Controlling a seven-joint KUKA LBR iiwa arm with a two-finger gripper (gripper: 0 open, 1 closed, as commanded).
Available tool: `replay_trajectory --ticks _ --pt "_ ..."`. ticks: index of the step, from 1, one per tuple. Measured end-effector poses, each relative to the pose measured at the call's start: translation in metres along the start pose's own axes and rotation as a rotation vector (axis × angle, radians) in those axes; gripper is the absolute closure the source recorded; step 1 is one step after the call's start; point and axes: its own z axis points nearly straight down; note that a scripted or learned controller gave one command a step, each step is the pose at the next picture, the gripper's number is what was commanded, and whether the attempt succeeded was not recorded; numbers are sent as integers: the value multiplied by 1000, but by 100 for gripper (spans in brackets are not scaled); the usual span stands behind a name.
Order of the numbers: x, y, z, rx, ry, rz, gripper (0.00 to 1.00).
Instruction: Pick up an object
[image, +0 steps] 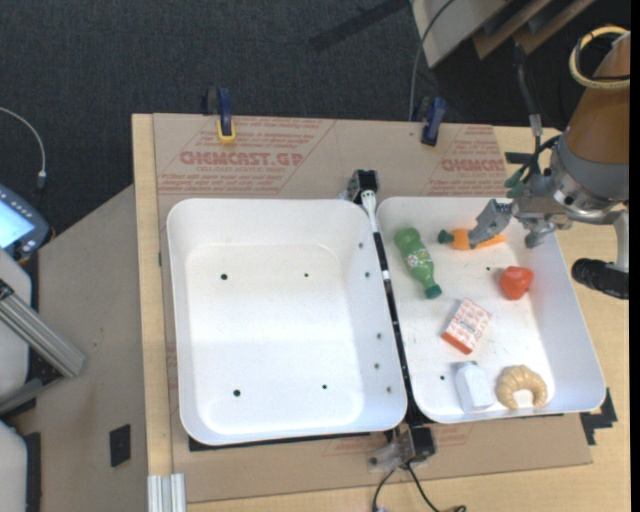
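The right bin holds several objects. An orange carrot with a green tip lies at its far side. My gripper hangs at the bin's far right corner, open, its left finger right over the carrot's right end. Nothing sits between the fingers. A green bottle lies left of the carrot near the bin's left wall. A red tomato-like piece rests just below the gripper. Nearer the front are a red-and-white box, a small white pack and a tan croissant.
The left bin stands beside the right one, with a dark divider strip between them. Blue clamps hold the cardboard base at the back. The arm's grey body and orange band loom at the right.
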Motion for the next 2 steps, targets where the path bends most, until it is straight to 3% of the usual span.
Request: replay_trajectory --ticks 1,2 --pt "9 26 129 -15 -7 2 0" --pt "21 -45 12 -9 -1 2 0"
